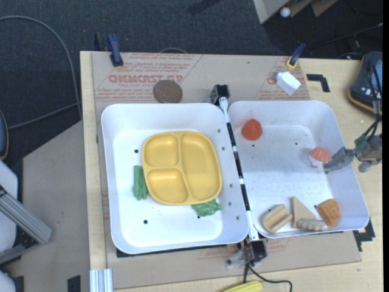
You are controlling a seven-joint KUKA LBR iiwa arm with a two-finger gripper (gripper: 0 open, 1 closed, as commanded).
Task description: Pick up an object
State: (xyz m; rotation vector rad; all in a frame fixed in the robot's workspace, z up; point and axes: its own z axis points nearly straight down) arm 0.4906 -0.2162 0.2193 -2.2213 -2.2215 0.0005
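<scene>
Red lettering on the bench's cardboard (pixel 182 72) reads roughly "CHEMCAST GP"; the smaller lines are too blurred to read. At the right bin's (pixel 285 111) right wall, the gripper (pixel 336 160) sits just beside a pinkish object (pixel 319 156); whether its jaws are spread or closed, I cannot tell. A yellow divided plate (pixel 181 166) fills the left bin (pixel 115 181).

Only readable bit we can spot is red print on the cardboard sheet (pixel 182 72) covering the surface, behind the left bin; looks like "CHEMCAST GP". The smaller red lines around it are too blurry for us.
</scene>
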